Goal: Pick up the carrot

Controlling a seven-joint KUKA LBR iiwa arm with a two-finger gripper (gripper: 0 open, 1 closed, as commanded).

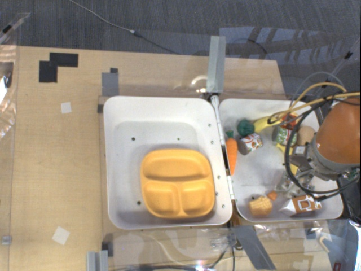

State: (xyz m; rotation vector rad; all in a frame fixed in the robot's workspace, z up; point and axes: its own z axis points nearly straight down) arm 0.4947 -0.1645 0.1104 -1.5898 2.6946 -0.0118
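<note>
In the right bin (pixel 333 212), against its left wall, the carrot (pixel 231 153) lay untouched, green top pointing away from the camera; the gripper (pixel 298 180) hung well apart from it, over the bin's right side near a small carton (pixel 303 205); whether it was apart or together could not be told; the approach seemed hardly begun; next, the arm would need to travel left and descend over the carrot.

The grey arm (pixel 338 143), orange band uppermost, reaches in from the right, its gripper (pixel 296 185) pointing down.
</note>
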